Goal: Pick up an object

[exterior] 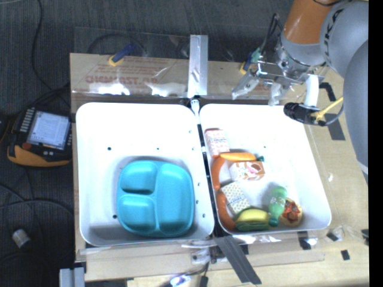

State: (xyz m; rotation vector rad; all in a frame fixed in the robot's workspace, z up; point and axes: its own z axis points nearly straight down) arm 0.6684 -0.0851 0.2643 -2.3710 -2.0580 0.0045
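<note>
The right white bin [299, 142] holds a pile at its near left side. In the pile are a red-labelled packet [216, 141], a curved orange piece [230, 158], a pink-and-white packet [248, 171], a yellow fruit-like item [252, 217], a green bottle [277, 201] and an orange-red item [291, 211]. My gripper [258, 92] hangs over the bin's far rim, well above and behind the pile. Its two fingers are spread apart with nothing between them, so it is open.
A teal divided plate [155, 197] lies in the left bin [102, 130]. A metal post [197, 64] stands behind the wall between the bins. A black-and-yellow attachment [308, 111] juts from the wrist over the right bin's far corner.
</note>
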